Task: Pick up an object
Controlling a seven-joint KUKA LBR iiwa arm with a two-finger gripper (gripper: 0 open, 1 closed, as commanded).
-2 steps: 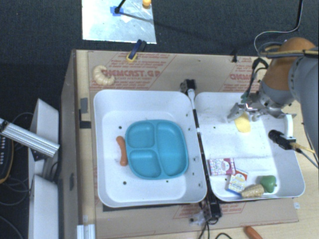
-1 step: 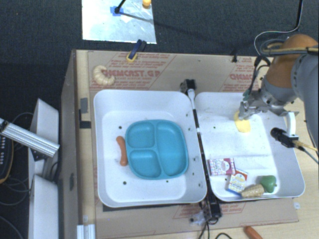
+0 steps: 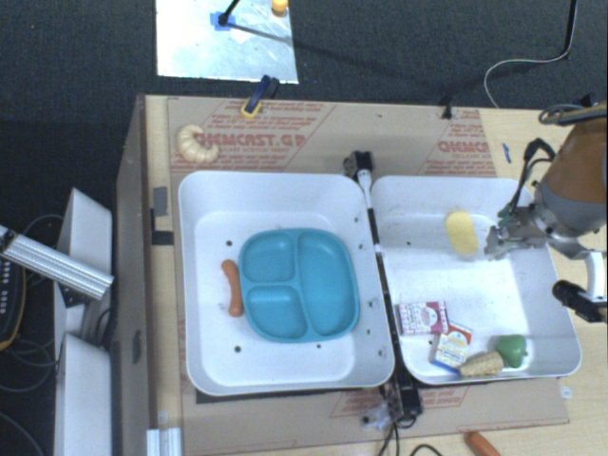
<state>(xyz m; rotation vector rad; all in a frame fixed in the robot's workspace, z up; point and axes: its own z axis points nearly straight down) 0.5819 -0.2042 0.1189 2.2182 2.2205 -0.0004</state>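
Hovering beside the yellow object (image 3: 463,232), the hand (image 3: 502,237) blurs; its grip state is unreadable.

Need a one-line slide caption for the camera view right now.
Pincer beside the yellow object in the right bin; blue tray in the left bin.

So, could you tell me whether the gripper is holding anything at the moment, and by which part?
Nothing is held, as far as the view shows. The gripper hangs over the right bin, just beside the yellow lemon, with no item between its fingers.
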